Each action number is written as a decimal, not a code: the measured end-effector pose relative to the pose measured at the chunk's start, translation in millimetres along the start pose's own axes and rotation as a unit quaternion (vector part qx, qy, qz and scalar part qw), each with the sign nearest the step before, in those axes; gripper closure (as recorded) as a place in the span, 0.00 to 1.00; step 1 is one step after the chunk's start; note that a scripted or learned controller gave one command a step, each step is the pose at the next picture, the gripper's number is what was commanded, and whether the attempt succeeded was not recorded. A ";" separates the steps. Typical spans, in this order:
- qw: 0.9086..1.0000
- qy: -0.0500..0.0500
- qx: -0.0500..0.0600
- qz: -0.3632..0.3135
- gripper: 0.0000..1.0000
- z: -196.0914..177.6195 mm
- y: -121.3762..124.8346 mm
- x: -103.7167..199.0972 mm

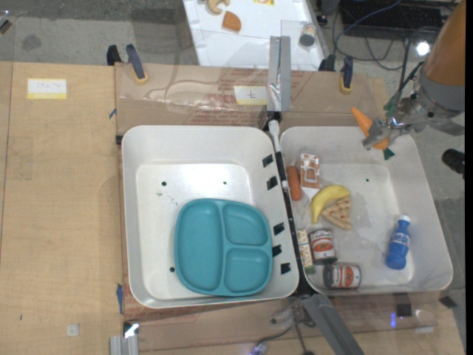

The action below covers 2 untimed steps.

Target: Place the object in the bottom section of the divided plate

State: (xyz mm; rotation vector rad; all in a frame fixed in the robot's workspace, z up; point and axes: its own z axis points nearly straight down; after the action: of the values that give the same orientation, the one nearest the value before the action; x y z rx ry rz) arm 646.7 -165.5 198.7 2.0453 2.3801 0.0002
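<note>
A teal divided plate (222, 248) lies in the left bin (140, 198), with one long section on its left and two smaller sections on its right. My gripper (380, 133) hangs over the far right corner of the right bin (421, 198). It is shut on an orange carrot (361, 117), which sticks out slantwise on both sides of the fingers. The carrot is lifted above the bin's rim, well to the right of the plate.
In the right bin lie a red sausage (295, 183), a small carton (309, 168), a banana (327, 199), a waffle piece (340, 214), two cans (322, 245) (341, 276) and a blue bottle (398, 243). A ridge with black clips (277, 187) parts the bins.
</note>
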 end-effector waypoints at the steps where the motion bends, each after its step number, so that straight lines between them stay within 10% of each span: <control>1: 0.999 0.001 0.001 0.036 1.00 -50.8 -24.4 76.7; 2: 0.997 0.001 0.001 0.074 1.00 -6.6 -81.3 157.3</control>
State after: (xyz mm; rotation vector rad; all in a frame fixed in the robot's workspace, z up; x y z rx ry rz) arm 542.6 -22.2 204.7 2.2187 2.2249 0.0001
